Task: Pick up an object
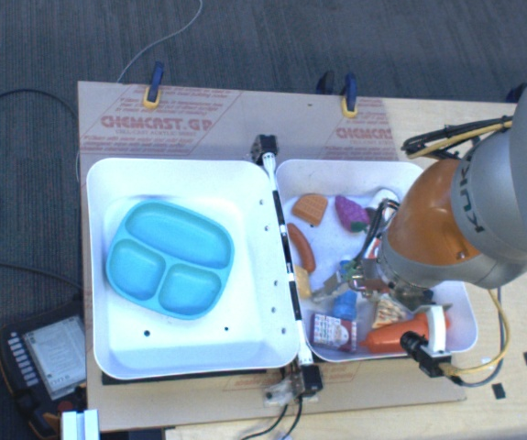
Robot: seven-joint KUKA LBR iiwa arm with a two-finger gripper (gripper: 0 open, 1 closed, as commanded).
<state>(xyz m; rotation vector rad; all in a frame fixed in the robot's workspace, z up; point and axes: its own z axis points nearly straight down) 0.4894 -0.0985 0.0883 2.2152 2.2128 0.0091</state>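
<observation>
Evidently not far along: found nothing lifted clear, and could confirm no object held. Saw the gripper point(362, 275) low in the right bin point(459, 324), down among the clutter near the middle, at the end of the arm point(446, 218) reaching in from the right. Could not tell whether spread, pressed together or pinching anything, with the wrist's bulk covering much of it from above. Judged the approach done or nearly done, and the grasp and the lift left to do.

Counted two bins side by side on one board point(199, 122), with two blue clamps point(156, 79) on its far edge. Counted one blue plate point(170, 258) of three compartments in the left bin point(245, 319), and no loose item beside it.

Made out, in the right bin, about eight candidates for picking:
- one tan bun-like piece point(310, 209) and one purple piece point(349, 212) at the far end;
- one brown sausage point(301, 247) along the left wall, with one small yellowish bit point(304, 285) just below it;
- one blue item point(345, 303) and one beige waffle-like piece point(389, 313), both close under the gripper;
- one red-and-white packet point(332, 332) and one orange-red carrot-like piece point(391, 338) at the near end.

Could not rule out more hidden beneath the arm.
</observation>
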